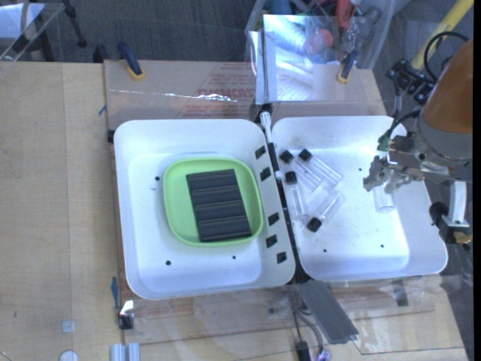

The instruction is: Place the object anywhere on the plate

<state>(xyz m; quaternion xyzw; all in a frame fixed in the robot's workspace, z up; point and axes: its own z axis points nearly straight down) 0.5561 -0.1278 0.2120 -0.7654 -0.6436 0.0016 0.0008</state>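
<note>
The wooden worktop [45,201] held two flat white bins side by side. The left bin [143,224] held a green plate [174,201], and a dark ridged block [218,205] lay on the plate, its long side running from far to near. The right bin [376,254] held a small heap of clear tubes with black caps [310,188], lying at its left side close to the wall between the bins. The tubes pointed different ways, most of them slanting.

The arm [451,119] came in from the right, over the right side of the right bin. Its claw [385,177] hung above that bin. Something pale and clear showed just under it, maybe a tube, but it was too blurry to be sure. It was not possible to tell whether the claw was spread or pressed together.

The heap of tubes lay to the left of the claw, a little apart from it. The plate lay further left again, past the wall between the bins. So a tube would have to travel left, over that wall, to reach the plate.
</note>
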